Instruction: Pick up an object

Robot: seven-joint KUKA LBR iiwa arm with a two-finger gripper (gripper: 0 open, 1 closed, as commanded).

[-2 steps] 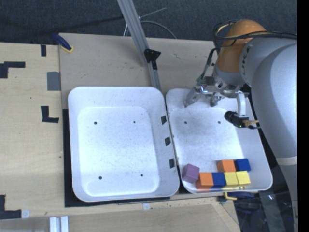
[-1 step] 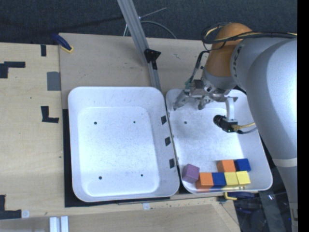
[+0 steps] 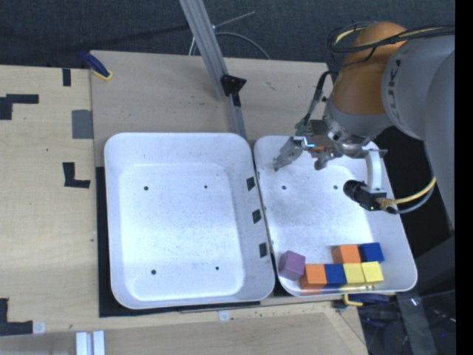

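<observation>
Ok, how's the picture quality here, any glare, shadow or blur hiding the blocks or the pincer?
Camera view: lighting is even; the left bin looks bright but not blown out; the blocks in the right bin's near corner are sharp, colours distinct; the pincer is slightly soft, with faint shadow beneath; the background above the bench is dark.

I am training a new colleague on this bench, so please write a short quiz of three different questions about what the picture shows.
1. True or false: the hand holds a block between its fingers.
2. Multiple choice: the purple block lies A) in the left bin; B) in the right bin, at the left end of the group of blocks; C) on the bare bench.
3. Fill in: the hand is above the ____ end of the right bin, away from the blocks.

Key
1. False; its fingers are spread and nothing is between them.
2. B.
3. Far.
</observation>
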